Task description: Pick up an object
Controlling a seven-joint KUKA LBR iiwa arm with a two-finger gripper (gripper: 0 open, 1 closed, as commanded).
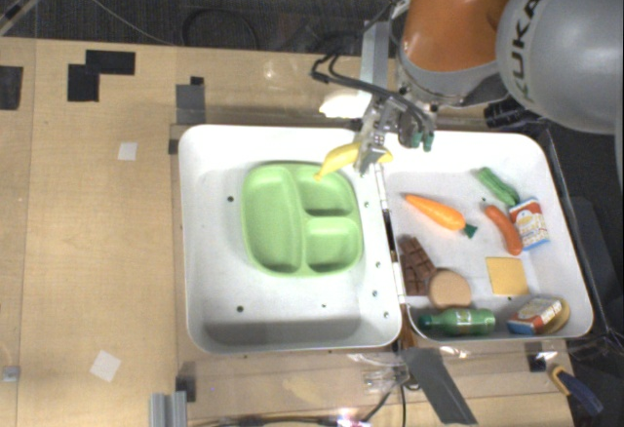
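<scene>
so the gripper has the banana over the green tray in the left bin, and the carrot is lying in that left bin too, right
Not quite. The carrot lies in the right bin, not the left. The camera view shows it there, beside the chocolate. The rest holds: the gripper has the banana between its fingers, over the green tray in the left bin.

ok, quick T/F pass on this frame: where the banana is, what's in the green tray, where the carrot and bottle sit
1. The banana lies flat on the right bin's floor. False: it is between the fingers of the gripper, above the divider between the bins.
2. The green tray sits in the left bin. True.
3. The carrot is in the green tray. False: it lies in the right bin.
4. The green bottle lies near the right bin's front edge. True.
</scene>
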